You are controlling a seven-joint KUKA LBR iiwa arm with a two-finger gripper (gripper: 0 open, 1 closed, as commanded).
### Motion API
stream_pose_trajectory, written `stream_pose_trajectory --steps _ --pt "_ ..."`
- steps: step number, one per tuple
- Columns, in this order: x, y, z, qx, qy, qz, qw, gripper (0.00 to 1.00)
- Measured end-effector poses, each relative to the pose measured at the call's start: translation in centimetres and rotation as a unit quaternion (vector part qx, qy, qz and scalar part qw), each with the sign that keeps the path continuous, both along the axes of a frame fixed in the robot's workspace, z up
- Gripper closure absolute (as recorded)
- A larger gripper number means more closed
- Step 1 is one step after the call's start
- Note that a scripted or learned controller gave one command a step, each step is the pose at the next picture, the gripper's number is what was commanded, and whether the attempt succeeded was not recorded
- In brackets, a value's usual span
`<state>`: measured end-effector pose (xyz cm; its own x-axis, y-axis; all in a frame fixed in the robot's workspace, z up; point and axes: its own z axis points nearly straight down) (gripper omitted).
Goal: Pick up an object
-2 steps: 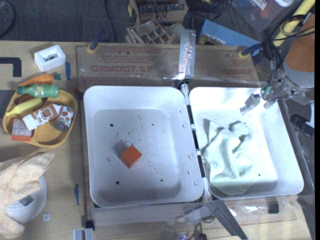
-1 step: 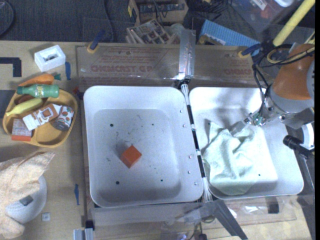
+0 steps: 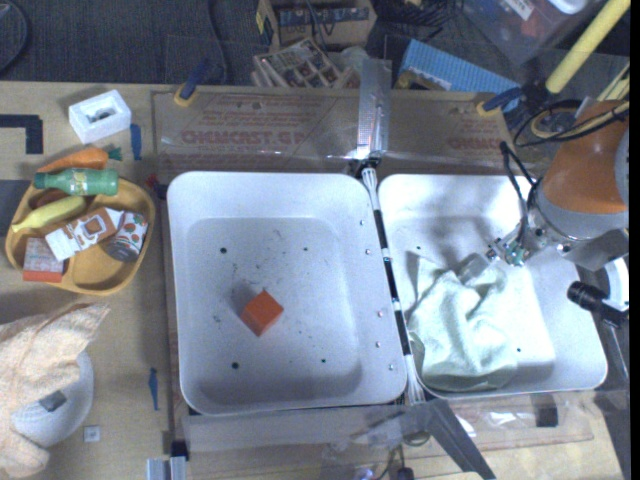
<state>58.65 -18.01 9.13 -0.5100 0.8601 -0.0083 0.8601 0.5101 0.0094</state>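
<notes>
An orange block (image 3: 262, 311) lies in the left bin (image 3: 190, 208), toward seven o'clock of its centre. In the right bin (image 3: 440, 196), the gripper (image 3: 478, 264) touches a pale crumpled cloth (image 3: 462, 320) at its twelve o'clock edge; how wide it stands cannot be told.

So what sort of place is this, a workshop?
Probably a robotics lab bench: a robot arm reaches over two white bins, an orange block and pale cloth serve as practice objects, and cables and equipment clutter the background.

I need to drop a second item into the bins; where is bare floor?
Left bin: open all around the orange cube. Right bin: crowded, with the pale cloth and gripper there; a bare strip along its far wall.
</notes>
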Motion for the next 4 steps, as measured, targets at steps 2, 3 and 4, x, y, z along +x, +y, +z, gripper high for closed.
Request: stream_pose_trajectory --steps 2,3,4 --pt "5.0 3.1 7.7 0.0005 0.003 -0.033 0.9994 1.00" --pt "3.3 2.8 12.3 -0.0007 0.002 0.037 0.9993 1.00" --pt "3.4 2.8 12.3 -0.0007 0.002 0.037 0.9993 0.00"
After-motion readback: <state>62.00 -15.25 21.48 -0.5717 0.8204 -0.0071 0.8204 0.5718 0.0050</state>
